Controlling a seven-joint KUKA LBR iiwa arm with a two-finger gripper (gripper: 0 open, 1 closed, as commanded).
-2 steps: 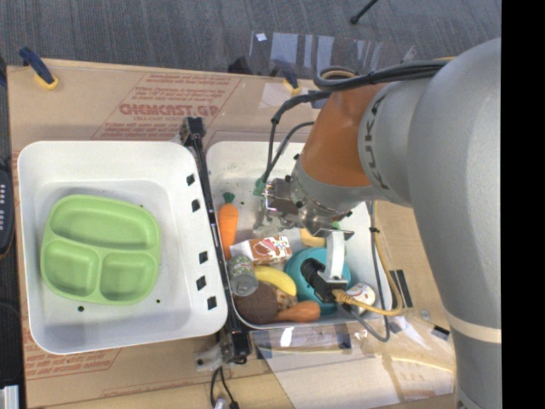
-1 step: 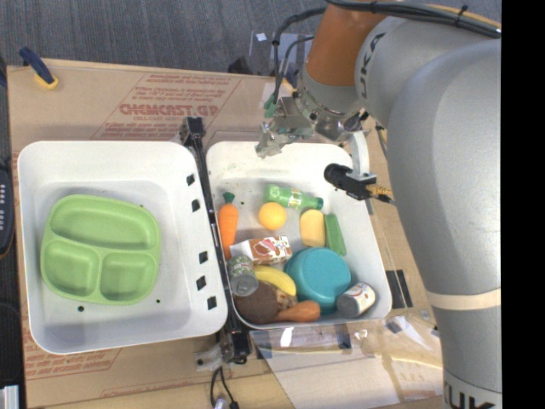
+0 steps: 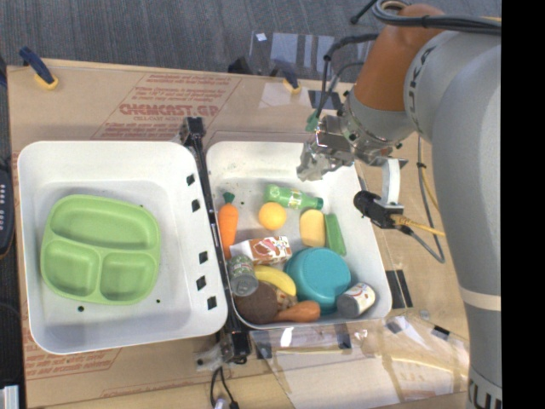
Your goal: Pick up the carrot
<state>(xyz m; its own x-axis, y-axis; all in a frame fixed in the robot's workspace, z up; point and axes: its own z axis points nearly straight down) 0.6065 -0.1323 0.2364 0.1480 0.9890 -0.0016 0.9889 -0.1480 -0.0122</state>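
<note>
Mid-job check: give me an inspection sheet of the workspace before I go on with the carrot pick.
Surface: cardboard-covered bench bearing two white bins; left bin, right bin.
Job's things: carrot lies along the right bin's left wall, green top toward the far end, not held.
Clutter: green divided tray in the left bin; in the right bin a teal bowl, banana, orange, green bottle.
Grippers: hand over the right bin's far end, apart from the carrot.
Cables: black cables beside the arm.
Surroundings: grey carpet.
</note>
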